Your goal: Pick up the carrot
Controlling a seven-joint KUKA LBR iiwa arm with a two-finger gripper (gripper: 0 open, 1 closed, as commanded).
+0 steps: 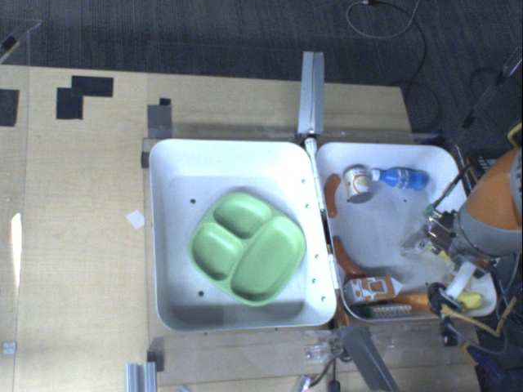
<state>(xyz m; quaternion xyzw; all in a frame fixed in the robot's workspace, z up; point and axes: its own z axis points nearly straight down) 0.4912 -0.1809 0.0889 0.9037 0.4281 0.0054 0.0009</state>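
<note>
At lower right, the slim orange carrot (411, 302) lies against the wall of the shallow white bin (388, 227), beside a brown carton (372, 287); I cannot tell the gripper (432, 233) opening; it may strike that wall or snag the carton.

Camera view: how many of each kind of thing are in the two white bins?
Green divided plastic plate: 1
Silver metal can: 1
Blue plastic bottle: 1
Reddish-orange sausage-shaped toys: 2
Brown labelled packet: 1
Orange carrot: 1
Total: 7 clearly seen
</note>
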